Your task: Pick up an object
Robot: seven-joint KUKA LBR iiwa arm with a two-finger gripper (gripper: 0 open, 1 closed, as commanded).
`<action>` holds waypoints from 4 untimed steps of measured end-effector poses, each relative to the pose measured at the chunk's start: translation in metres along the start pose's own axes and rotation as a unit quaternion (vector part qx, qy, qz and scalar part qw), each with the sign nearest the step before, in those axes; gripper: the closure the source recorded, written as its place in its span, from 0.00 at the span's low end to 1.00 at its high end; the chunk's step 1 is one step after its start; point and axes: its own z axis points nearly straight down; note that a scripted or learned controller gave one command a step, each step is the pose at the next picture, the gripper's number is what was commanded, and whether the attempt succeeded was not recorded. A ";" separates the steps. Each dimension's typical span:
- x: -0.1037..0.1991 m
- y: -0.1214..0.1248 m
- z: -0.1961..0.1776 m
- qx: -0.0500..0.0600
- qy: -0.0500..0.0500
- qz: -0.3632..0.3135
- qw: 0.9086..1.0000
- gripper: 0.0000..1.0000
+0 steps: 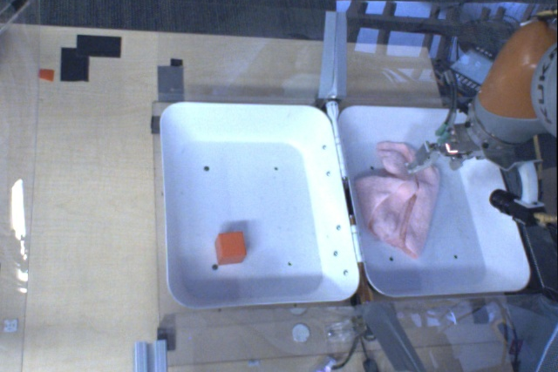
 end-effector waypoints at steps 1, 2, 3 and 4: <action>0.009 0.002 0.029 -0.005 -0.002 -0.037 0.999 0.00; 0.011 0.006 0.016 -0.011 -0.002 -0.038 0.999 1.00; 0.011 0.006 0.016 -0.011 -0.002 -0.038 0.999 0.00; 0.027 -0.004 0.028 -0.007 -0.003 -0.053 0.999 0.00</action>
